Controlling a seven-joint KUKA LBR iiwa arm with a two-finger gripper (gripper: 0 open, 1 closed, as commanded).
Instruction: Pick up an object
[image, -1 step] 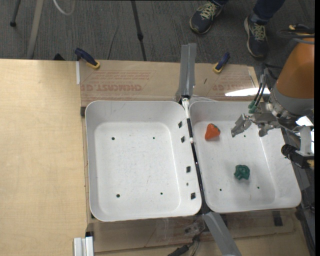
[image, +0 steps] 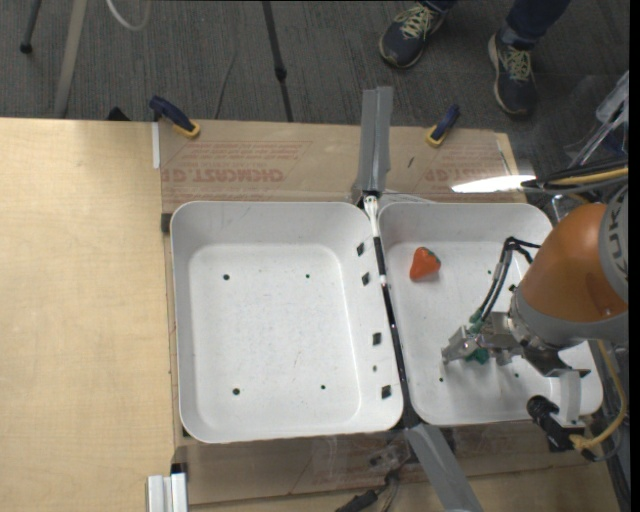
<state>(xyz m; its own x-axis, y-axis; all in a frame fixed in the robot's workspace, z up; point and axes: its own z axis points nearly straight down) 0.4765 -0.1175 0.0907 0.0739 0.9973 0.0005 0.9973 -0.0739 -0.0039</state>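
A small orange-red object (image: 425, 263) lies in the right bin (image: 455, 400), near that bin's back left corner. My gripper (image: 466, 349) hangs low over the middle of the right bin, in front of the object and a little to its right, apart from it. Nothing shows at the gripper's tip. The arm's orange band (image: 572, 268) rises behind the gripper at the bin's right side.
The left bin (image: 185, 300) sits beside the right one, joined along a ridge with black clips (image: 381, 280). Blue-and-yellow clamps (image: 175, 117) hold the cardboard at the back. A person's shoes (image: 515, 65) stand beyond the bench.
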